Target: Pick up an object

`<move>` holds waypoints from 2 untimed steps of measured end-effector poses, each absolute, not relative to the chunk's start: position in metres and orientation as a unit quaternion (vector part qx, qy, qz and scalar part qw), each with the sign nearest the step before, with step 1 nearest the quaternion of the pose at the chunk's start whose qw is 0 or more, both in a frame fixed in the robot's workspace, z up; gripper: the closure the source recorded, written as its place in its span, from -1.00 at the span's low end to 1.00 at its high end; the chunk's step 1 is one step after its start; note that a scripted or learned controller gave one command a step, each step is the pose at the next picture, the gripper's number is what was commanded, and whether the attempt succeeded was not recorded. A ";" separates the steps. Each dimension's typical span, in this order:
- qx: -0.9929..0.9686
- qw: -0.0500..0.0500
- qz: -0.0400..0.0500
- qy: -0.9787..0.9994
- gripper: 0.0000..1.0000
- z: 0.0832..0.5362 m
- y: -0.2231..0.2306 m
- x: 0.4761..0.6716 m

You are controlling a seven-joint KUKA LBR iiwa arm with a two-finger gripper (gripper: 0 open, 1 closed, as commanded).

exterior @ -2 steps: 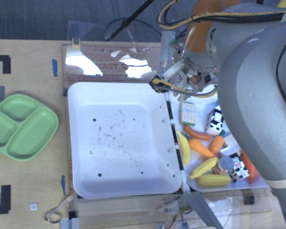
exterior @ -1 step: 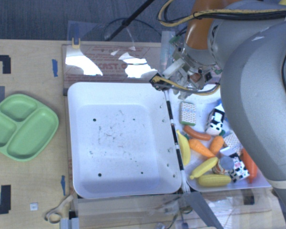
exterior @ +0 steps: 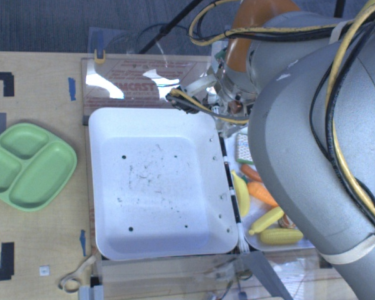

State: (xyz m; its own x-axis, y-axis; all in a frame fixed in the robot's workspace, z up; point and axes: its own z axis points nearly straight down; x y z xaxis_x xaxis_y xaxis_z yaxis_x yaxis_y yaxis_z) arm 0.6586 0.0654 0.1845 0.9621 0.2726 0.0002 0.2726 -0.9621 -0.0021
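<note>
While the big grey arm (exterior: 312,136) leans over the right bin (exterior: 281,245), no toy is picked up yet, so I think the job is just starting. The pincer (exterior: 228,102) sits near the top of the bins, by some cables; I cannot tell if it is wide or narrow. Yellow bananas (exterior: 269,220) and an orange carrot (exterior: 262,192) lie in the right bin, lower down, well apart from the pincer. The left bin (exterior: 156,174) has a bare white floor. Next, the pincer should go down over one toy
</note>
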 end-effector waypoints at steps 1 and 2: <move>-0.991 0.002 -0.001 -0.137 1.00 0.194 0.066 0.659; -0.995 0.001 0.001 -0.103 1.00 0.149 0.093 0.654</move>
